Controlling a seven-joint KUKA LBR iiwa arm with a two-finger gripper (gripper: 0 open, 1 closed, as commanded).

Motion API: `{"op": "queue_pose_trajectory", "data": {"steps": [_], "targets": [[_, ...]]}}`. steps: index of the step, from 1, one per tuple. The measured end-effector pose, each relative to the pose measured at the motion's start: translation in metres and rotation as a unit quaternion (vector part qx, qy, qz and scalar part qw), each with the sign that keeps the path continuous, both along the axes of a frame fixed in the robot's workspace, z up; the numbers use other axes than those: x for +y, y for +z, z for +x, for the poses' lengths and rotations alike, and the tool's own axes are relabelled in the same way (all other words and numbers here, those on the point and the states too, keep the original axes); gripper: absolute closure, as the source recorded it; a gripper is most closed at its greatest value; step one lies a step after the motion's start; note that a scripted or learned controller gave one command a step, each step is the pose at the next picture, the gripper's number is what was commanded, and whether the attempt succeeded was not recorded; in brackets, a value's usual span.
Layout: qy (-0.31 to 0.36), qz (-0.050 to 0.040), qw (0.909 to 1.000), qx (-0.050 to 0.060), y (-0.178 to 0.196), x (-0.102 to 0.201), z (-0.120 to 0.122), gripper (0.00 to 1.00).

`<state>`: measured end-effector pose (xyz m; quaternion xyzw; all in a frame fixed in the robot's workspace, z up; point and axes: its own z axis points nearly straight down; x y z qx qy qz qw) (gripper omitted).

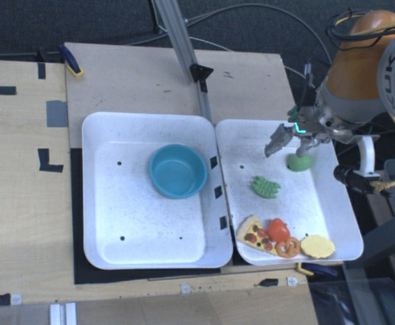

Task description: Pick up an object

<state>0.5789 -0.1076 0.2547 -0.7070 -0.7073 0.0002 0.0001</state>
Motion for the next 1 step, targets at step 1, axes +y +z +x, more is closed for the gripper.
{"op": "queue_pose_trajectory", "data": {"steps": [1], "targets": [[0.000, 0.0000, 1.0000, 0.000, 0.0000, 0.0000, 0.0000, 0.00]]}}
